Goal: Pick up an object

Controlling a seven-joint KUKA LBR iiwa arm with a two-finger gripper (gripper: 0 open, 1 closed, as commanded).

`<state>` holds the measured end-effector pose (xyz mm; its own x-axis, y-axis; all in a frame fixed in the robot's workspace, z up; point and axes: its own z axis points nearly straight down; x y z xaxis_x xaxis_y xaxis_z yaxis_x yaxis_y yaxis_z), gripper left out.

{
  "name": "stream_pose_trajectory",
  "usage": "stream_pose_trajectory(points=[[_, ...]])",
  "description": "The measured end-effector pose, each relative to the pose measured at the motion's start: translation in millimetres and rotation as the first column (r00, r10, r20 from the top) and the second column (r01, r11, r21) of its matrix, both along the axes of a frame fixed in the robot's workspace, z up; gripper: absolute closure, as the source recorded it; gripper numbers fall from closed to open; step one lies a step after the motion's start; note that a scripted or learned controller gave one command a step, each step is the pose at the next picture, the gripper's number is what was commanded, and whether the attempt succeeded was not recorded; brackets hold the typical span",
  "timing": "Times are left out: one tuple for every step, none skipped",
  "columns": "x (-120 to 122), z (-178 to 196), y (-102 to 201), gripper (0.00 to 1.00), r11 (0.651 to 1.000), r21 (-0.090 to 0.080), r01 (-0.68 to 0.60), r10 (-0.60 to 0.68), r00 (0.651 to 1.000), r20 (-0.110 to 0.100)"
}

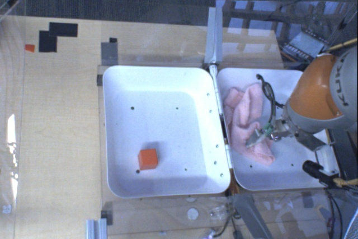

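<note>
Camera view shows the pincer [262, 137] low in the right bin [291, 179], right against a crumpled pink cloth [246, 115]; whether it is clenched or released I cannot tell. An orange cube [148, 159] sits in the left bin [120, 87] on the counter [56, 137].

Partial white lettering "KU" on the grey robot arm [345, 84] beside its orange band, no other legible text or numbers
</note>
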<state>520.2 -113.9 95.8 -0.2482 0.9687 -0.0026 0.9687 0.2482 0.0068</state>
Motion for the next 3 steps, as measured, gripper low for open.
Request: stream_pose_trajectory(points=[[61, -5, 4, 0.0, 0.998, 0.0, 0.063, -0.063, 0.998, 0.01], [28, -5, -2, 0.0, 1.0, 0.0, 0.031, -0.03, 0.999, 0.011], [103, -6, 8, 0.0, 0.999, 0.0, 0.055, -0.055, 0.998, 0.008]])
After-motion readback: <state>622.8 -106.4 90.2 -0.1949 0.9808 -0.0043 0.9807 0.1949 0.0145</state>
